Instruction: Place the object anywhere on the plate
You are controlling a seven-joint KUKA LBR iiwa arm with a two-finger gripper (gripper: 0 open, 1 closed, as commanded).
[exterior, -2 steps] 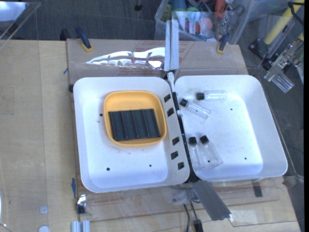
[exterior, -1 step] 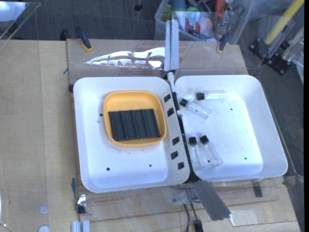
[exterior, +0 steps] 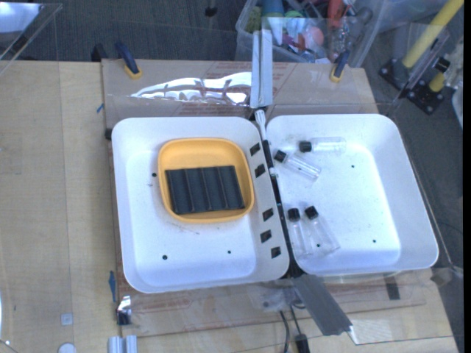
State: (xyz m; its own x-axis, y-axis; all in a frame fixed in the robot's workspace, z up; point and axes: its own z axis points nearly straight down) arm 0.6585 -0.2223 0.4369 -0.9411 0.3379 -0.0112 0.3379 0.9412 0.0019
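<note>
On the yellow plate (exterior: 206, 147), dark ribbed block (exterior: 204, 190), long axis left-right; pincer state untellable.

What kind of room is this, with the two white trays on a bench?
Probably a robotics lab or workshop. Two shallow white bins sit clamped on a wooden bench, one holding a yellow plate with a dark ridged block, and a clear crate of assorted items stands behind.

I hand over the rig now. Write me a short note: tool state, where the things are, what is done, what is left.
Tool: not in view.
Plate: yellow, in the left bin, with a dark ribbed block lying on it.
Right bin: four clear vials with black caps; two near the top, two lower.
Done: the block rests on the plate.
Left: vials not on the plate.
</note>
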